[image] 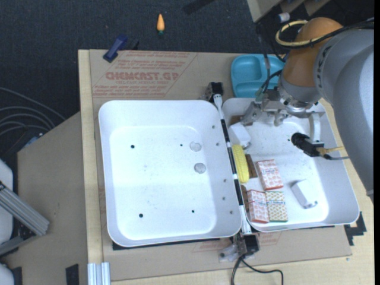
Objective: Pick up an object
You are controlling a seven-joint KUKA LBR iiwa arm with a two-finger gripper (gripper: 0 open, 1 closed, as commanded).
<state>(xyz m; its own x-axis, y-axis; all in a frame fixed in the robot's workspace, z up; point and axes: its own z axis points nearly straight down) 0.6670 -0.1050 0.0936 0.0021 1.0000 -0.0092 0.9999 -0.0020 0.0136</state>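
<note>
My gripper hangs low over the far end of the right bin, under the orange-banded wrist. Just in front and to its left lies a white object, with a small brown thing beside it. A yellow banana-like object lies along the bin's left wall. Three small printed cartons sit toward the near end, and a pale grey block rests to their right. Nothing shows in the gripper's grasp.
The left bin holds two small grey discs. A blue bowl stands behind the right bin, close to the wrist. A blue object lies at the board's far left corner, and an orange bit on the floor.
</note>
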